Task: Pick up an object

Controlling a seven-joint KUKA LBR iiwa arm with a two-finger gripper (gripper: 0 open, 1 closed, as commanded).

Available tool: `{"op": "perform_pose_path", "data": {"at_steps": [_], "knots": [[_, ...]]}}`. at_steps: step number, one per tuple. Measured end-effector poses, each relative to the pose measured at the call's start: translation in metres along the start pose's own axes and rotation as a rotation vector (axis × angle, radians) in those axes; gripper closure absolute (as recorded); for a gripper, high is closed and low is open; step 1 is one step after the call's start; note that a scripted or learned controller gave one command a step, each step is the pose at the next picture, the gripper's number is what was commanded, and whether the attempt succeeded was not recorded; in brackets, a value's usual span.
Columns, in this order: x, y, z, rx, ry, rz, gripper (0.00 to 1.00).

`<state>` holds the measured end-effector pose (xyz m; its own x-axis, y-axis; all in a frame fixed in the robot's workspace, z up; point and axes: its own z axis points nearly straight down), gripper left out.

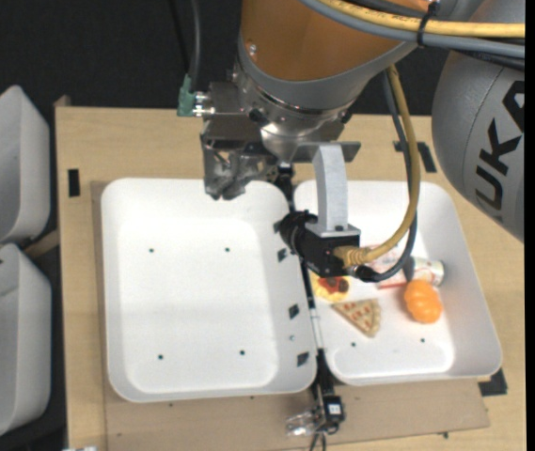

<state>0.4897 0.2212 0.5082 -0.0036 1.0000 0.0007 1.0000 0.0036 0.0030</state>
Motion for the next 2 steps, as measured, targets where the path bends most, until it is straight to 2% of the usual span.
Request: {"op": "perform_pose_path", "data": {"at_steps": [2], "knots": [[-0.002, 0.003, -0.019, 0.0, -0.003, -0.006, 1.0]]}}
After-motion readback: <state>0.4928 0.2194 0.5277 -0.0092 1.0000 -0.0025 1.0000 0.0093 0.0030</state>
